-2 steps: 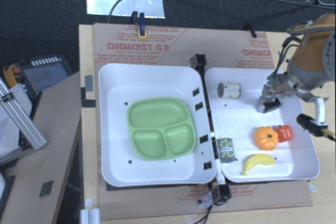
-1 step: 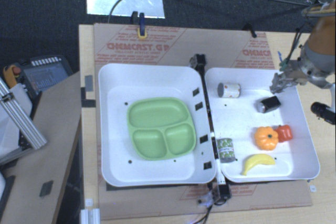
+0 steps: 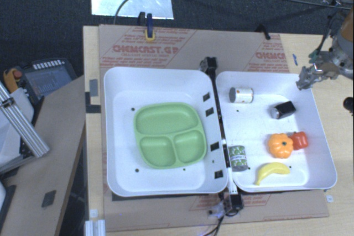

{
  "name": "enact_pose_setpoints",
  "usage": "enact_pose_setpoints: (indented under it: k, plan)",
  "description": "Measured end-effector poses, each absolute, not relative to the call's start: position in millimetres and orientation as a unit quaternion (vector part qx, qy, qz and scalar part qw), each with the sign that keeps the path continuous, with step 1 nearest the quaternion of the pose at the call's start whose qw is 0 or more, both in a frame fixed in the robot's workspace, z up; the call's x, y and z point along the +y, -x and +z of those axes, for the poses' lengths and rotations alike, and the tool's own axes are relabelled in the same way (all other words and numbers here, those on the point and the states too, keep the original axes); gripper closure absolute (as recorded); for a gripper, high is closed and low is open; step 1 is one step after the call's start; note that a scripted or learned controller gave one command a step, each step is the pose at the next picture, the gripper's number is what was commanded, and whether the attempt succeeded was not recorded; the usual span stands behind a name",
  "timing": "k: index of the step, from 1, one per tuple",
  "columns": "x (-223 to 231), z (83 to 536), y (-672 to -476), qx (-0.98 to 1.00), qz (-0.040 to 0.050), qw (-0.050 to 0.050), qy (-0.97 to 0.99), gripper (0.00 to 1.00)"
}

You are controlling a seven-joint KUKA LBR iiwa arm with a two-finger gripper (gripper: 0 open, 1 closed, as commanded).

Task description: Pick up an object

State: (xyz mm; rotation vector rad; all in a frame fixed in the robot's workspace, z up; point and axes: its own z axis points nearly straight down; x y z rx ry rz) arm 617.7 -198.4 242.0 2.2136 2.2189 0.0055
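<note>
The right bin (image 3: pixel 318 119) holds a white can on its side (image 3: pixel 241 95), a black cylinder (image 3: pixel 283 110), an orange pumpkin (image 3: pixel 281 145) touching a red pepper (image 3: pixel 299 140), a yellow banana (image 3: pixel 272 171) and a small green-labelled can (image 3: pixel 237 157). My gripper (image 3: pixel 306 80) hangs at the right bin's far right corner, above and right of the black cylinder. Nothing shows between its fingers.
The left bin (image 3: pixel 119 119) holds a green divided plate (image 3: pixel 167 134). A black clip divider (image 3: pixel 217 119) joins the two bins. Cables arc over the bench's far side. A pendant and a metal rail lie at the left.
</note>
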Motion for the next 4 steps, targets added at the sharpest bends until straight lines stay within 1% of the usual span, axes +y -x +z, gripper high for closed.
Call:
enact_pose_setpoints:
  k: [1, 2, 3, 4]
  plan:
    - [-198.7, 289.1, -619.3, 0.709, 0.0018, 0.003, -0.705, 1.0]
    - [-151.7, 289.8, -621.1, 0.71, 0.0011, 0.001, -0.704, 1.0]
    - [-98.6, 283.4, -612.3, 0.71, 0.0009, 0.0, -0.704, 1.0]
    - [-55.4, 275.6, -610.1, 0.71, 0.0007, 0.0, -0.704, 1.0]
